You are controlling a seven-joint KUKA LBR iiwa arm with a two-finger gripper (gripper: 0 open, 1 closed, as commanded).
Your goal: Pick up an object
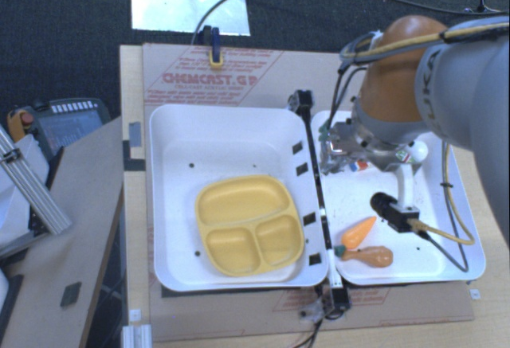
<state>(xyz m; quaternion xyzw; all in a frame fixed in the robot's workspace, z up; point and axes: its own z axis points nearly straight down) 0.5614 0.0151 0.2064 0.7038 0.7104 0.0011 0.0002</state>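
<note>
**Plate Near the Front, Toys Across the Wall**

The yellow plate [249, 223] lies toward the front rim of the left bin [183, 147], with bare white floor behind it. Right of the plate, across the shared walls, an orange carrot [360, 231] and a brown drumstick [368, 256] lie close together in the right bin [454, 259]. Behind them the gripper [339, 154] hangs beside the wall. Its opening and any hold cannot be told.

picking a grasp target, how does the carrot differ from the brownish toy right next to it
The carrot is bright orange and tapers to a point; the brownish toy is duller, with a rounded bulb. The carrot lies diagonally; the brownish toy lies nearly level. Both rest in the right bin near the divider.
</note>
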